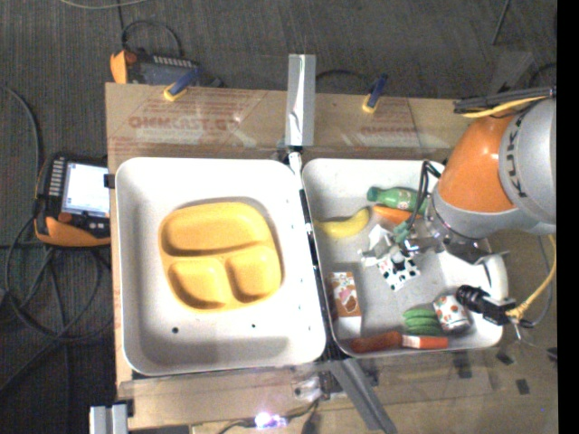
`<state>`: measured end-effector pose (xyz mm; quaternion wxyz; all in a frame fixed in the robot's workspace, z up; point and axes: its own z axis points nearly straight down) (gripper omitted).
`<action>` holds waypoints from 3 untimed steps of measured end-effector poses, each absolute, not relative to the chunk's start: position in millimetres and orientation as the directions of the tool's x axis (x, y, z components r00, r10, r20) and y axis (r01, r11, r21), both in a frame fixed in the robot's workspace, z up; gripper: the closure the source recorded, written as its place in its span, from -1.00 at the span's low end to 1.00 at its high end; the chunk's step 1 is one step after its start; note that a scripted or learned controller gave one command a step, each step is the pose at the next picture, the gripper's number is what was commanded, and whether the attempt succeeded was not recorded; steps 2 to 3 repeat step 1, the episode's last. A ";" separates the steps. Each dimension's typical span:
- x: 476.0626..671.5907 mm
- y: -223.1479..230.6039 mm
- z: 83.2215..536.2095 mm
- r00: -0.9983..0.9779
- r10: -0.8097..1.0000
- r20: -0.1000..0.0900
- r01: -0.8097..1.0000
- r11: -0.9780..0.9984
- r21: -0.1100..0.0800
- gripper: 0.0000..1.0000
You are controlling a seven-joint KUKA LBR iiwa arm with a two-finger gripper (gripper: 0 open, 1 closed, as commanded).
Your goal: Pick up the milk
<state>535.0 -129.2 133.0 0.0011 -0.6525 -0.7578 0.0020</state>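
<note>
A: Going left to right: the left bin [136, 269] holds a yellow divided tray [222, 251]. The right bin [318, 179] has all the small stuff.

B: What's in it?

A: A small printed carton [345, 295] near its left wall, a banana [346, 226] above that, then a green bottle [394, 193] and something orange, a carrot [392, 214] I'd guess. Along the front wall, a red piece [375, 341], a green vegetable [420, 319] and a small spotted can [450, 311].

B: And the milk?

A: The milk [399, 270] looks to be the little white carton with black cow patches, lying tilted near the middle of the right bin.

B: How would it handle?

A: My guess is it's a light toy carton, fairly stiff, with smooth sides that could slip. Taking it across its two flat faces seems safest, since on its corners it would likely twist.

B: Where's the claw?

A: The claw [404, 240] is just above the milk in the view, right at its upper edge, possibly touching. I cannot tell whether it is spread or pressed together, as the wrist hides it. Nothing shows the milk gripped.
</note>
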 end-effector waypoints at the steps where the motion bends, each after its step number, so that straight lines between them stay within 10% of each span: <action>1: 595.7 -74.2 183.1 -0.205 0.979 -0.001 0.979 0.205 -0.002 1.00; 3: 595.7 -74.2 183.1 -0.205 0.979 -0.001 0.979 0.205 -0.002 1.00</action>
